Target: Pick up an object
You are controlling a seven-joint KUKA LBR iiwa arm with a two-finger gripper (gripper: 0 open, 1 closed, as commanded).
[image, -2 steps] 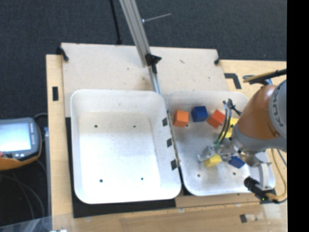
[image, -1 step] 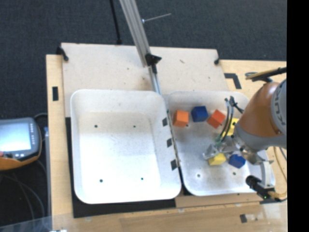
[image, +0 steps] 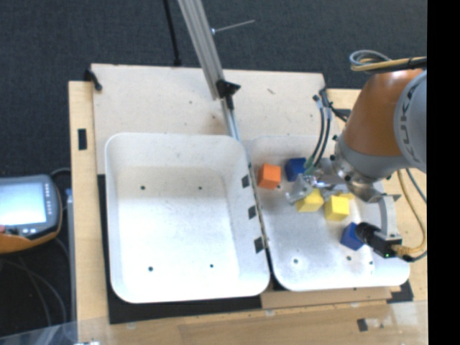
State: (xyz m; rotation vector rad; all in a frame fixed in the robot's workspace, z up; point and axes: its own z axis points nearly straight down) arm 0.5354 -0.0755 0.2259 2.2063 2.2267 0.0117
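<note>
Five small blocks lie in the right bin [image: 316, 275], all in its upper half near the divider between the two bins: an orange cube [image: 270, 176] closest to the left bin [image: 172, 218], a blue block [image: 295, 168] just beside it, two yellow blocks, one [image: 311, 202] to the left and one [image: 336, 207] to the right, and a second blue block [image: 351, 236] lower down toward the right. The arm [image: 381, 124] reaches in from the right, its orange band over the top right corner of that bin, and the tool [image: 305, 190] hangs low among the cluster, just above or touching the left yellow block and close below the first blue block. That placement reads as an attempt on the left yellow block, since the metal tip sits right at its upper edge. Whether the tool is spread or closed I cannot tell; the parts are small and blurred against the blocks, and no block is plainly seen between them, so no hold can be claimed. Crowding is the likely trouble here: with neighbours so near, a descent could nudge the blue block or the other yellow one aside instead of catching anything. The left bin sits on the same desk [image: 180, 95] with nothing yet carried toward it.
</note>
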